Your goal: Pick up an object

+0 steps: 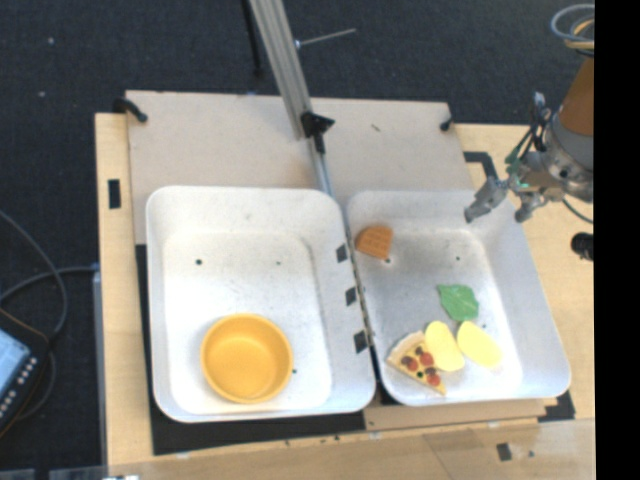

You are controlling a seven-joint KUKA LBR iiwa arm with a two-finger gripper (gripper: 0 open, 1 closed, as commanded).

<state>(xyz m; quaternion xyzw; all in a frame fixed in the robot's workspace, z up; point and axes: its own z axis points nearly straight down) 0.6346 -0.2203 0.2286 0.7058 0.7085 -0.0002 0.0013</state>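
My gripper (503,206) hangs over the far right corner of the right bin (520,268), open, with nothing between its fingers. Below it in that bin lie a brown round piece (374,240) at the far left, a green leaf-like piece (458,300) in the middle, two yellow pieces (443,346) (478,344) and a pizza slice (415,361) near the front edge. All of them lie apart from the gripper.
The left bin (180,228) holds a yellow bowl (247,357) at its front. A slanted metal post (285,63) rises behind the gap between the bins. Beige board (230,133) lies behind both bins.
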